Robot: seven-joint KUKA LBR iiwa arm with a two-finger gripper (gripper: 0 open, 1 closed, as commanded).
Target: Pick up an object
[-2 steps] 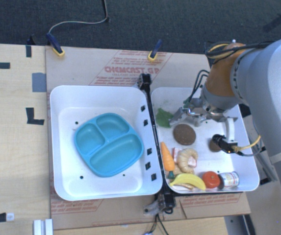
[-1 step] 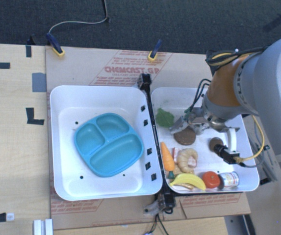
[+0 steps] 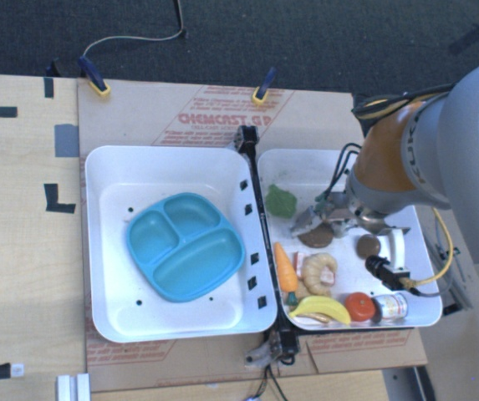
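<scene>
Arm (image 3: 406,153) above, banana (image 3: 323,309), tomato (image 3: 359,307), carrot (image 3: 285,267)

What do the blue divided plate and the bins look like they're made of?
Blue divided plate: likely moulded plastic, with an even colour, a soft sheen and rounded compartments. Left bin and right bin: apparently glossy white plastic, with smooth rounded rims.

A wooden bench (image 3: 22,224) carries cardboard (image 3: 214,119) under two white bins (image 3: 97,249).
</scene>
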